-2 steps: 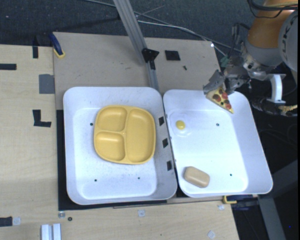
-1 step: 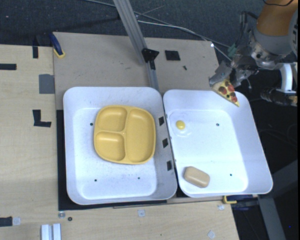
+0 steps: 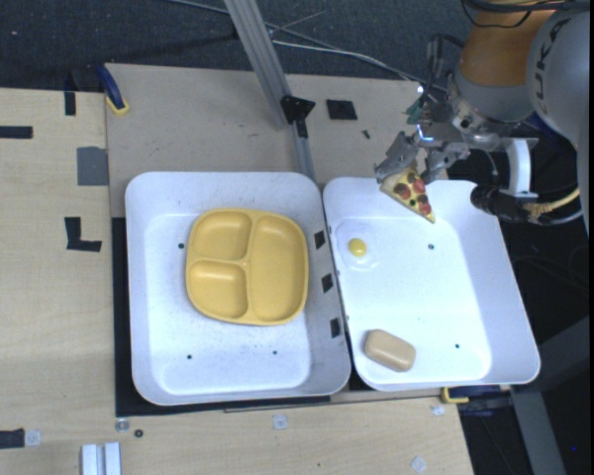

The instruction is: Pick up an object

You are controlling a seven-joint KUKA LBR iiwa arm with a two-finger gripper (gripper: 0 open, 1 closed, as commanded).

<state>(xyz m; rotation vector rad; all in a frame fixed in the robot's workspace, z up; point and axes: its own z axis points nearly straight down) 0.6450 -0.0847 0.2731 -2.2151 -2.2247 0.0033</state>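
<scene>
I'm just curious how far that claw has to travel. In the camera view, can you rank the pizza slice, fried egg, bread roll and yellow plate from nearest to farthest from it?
From the gripper:
1. Pizza slice, between its fingers, at the right bin's top edge.
2. Fried egg, right bin's upper left.
3. Yellow plate, in the left bin's middle.
4. Bread roll, right bin's bottom.

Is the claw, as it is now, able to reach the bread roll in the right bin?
Probably not right away. The claw is shut on the pizza slice above the right bin's far edge. The bread roll lies uncovered near the front edge, with nothing on it.
</scene>
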